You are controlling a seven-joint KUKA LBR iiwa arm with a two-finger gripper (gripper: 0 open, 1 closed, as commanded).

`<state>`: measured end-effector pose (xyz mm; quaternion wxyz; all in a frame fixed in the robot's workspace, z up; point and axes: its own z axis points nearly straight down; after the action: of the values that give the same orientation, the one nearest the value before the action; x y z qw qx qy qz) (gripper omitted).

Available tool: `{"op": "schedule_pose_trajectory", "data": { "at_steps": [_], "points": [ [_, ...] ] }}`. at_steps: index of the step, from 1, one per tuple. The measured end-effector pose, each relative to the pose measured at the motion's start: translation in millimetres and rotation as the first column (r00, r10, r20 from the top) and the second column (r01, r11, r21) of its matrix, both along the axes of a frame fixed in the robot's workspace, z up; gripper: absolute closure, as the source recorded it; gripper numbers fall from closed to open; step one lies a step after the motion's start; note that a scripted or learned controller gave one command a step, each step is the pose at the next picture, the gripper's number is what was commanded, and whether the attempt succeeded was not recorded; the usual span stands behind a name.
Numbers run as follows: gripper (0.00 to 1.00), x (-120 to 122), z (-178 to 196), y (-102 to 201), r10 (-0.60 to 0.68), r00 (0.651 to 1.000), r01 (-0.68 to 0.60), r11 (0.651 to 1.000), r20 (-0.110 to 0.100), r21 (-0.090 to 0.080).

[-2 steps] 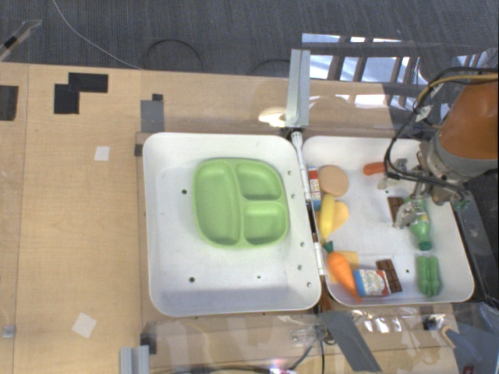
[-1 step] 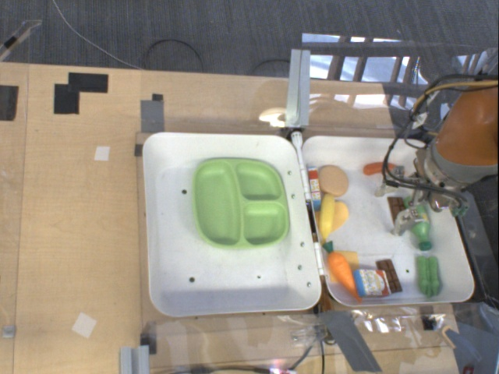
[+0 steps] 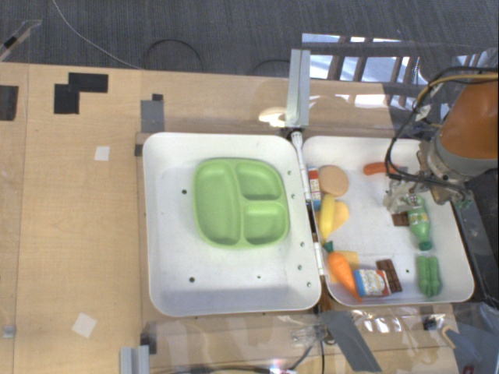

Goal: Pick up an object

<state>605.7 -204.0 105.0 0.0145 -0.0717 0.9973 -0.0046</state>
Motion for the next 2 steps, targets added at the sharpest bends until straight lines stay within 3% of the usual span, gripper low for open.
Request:
{"op": "schedule_pose_trajectory", "data": {
  "at_steps": [1,2],
  "points": [
    [0.0,-0.3,-0.7,0.3,0.001,1.0,-0.001,1.0,-0.001,0.001],
    [0.0,-14.8,-16.4,-0.3,-0.015,1.0,0.015,1.0,-0.016,0.005]
  ]
}}
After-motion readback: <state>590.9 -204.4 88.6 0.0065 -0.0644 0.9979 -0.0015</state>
